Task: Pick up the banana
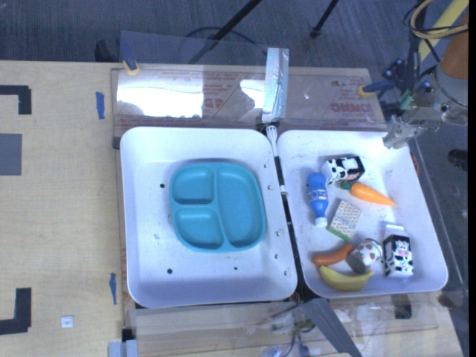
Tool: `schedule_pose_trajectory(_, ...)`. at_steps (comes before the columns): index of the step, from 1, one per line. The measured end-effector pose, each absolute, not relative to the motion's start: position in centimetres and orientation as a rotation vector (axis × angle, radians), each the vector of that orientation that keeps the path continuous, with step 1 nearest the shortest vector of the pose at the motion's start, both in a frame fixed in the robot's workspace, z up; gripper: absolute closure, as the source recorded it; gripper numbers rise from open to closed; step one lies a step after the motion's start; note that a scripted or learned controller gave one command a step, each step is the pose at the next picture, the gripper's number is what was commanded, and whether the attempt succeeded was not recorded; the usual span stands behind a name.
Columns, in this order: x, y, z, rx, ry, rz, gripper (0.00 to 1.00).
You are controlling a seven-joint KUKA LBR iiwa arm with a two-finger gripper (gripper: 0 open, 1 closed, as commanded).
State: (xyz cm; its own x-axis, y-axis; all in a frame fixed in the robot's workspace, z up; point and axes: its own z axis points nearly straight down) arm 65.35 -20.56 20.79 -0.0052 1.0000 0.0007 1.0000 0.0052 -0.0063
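Gripper [398, 134]: hovered over right bin's [428, 199] far corner; finger state could not be told.
Banana [344, 278]: lay untouched at near edge, well apart; 0 steps done, approach and grasp outstanding.

One fixed camera looks down slantwise over both bins [141, 199]

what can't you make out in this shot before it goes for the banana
- Gripper, camera view: small and blurred at the right bin's far corner; finger state unreadable.
- Arm: cut off by the right edge.
- Banana: its upper edge is covered by the round toy and the orange sausage-like piece.
- Patterned packet: print too small to read.
- Two cow-print cartons: labels too small to read.
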Motion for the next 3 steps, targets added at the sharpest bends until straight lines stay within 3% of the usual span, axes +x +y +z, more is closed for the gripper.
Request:
schedule_pose_trajectory(1,65.12,-22.33,27.16,-1.734,-2.623,0.000,1.00)
schedule_pose_trajectory(2,65.12,-22.32,27.15,-1.733,-2.623,0.000,0.00)
schedule_pose_trajectory(3,65.21,-22.31,28.11,-1.734,-2.627,0.000,1.00)
